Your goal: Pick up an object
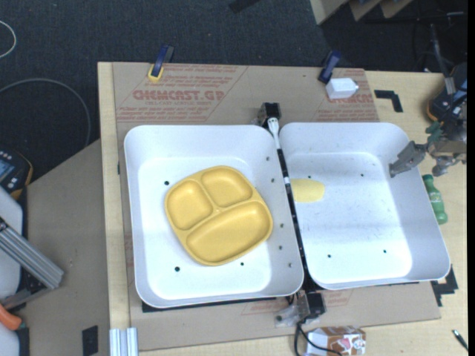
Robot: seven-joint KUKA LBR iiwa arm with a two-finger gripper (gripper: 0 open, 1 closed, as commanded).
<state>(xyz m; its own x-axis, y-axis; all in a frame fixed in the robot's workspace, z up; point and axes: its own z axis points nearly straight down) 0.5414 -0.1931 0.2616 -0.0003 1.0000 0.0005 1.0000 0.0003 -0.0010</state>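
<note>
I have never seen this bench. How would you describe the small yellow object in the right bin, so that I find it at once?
Start from the two white bins side by side and take the right bin. Look at its left wall, next to the divider: the small yellow object lies there on the floor of the bin. It is a pale, flat oval, much smaller than the yellow divided plate in the left bin, and has no compartments.
</note>
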